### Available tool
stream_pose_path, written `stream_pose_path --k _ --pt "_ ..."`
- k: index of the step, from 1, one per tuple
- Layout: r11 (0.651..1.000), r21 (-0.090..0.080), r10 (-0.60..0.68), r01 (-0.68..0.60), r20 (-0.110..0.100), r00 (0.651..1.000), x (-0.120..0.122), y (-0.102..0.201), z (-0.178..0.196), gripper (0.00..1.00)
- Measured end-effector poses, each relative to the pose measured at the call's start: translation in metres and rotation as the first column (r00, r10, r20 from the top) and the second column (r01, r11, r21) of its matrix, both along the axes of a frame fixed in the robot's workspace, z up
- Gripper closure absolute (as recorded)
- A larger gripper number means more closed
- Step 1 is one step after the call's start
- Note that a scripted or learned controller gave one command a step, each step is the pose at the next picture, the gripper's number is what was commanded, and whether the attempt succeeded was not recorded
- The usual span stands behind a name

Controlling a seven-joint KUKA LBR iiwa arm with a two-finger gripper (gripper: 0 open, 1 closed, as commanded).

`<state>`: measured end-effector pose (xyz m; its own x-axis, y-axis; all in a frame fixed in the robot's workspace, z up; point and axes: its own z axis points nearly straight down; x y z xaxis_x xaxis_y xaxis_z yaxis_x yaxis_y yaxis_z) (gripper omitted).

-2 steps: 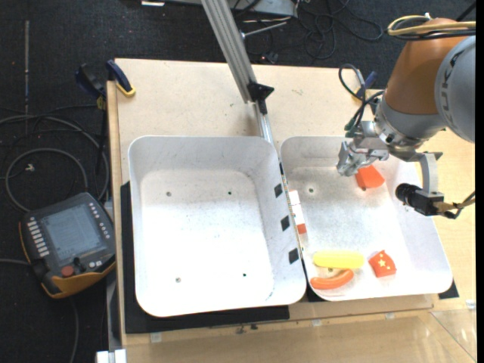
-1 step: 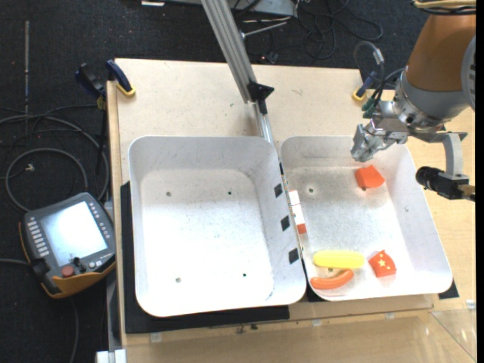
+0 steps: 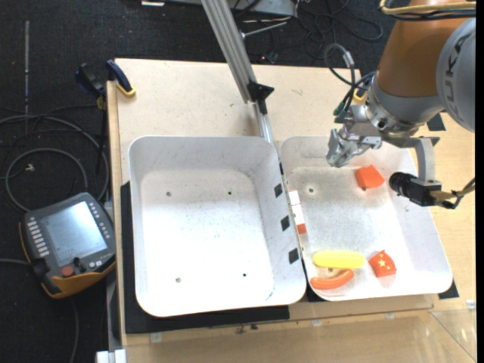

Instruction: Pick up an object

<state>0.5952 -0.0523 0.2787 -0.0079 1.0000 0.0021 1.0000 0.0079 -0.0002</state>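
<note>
Rightward, the right bin (image 3: pixel 423 255) holds four toys under a gripper (image 3: pixel 340 151) of unreadable state.

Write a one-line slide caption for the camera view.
Claw hovers over the right bin near an orange block; yellow piece and red block lie at its front.

Two white bins (image 3: pixel 204 157) on bench (image 3: pixel 181 89)

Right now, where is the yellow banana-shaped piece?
The yellow piece lies in the right bin, near its front edge, just above the orange curved piece and left of the small red block.
</note>
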Motion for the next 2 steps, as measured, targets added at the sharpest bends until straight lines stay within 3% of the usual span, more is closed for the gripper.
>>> stream_pose_path --k 2 --pt "1.000 0.000 0.001 -0.001 -0.003 1.000 -0.031 0.110 -0.013 1.00"
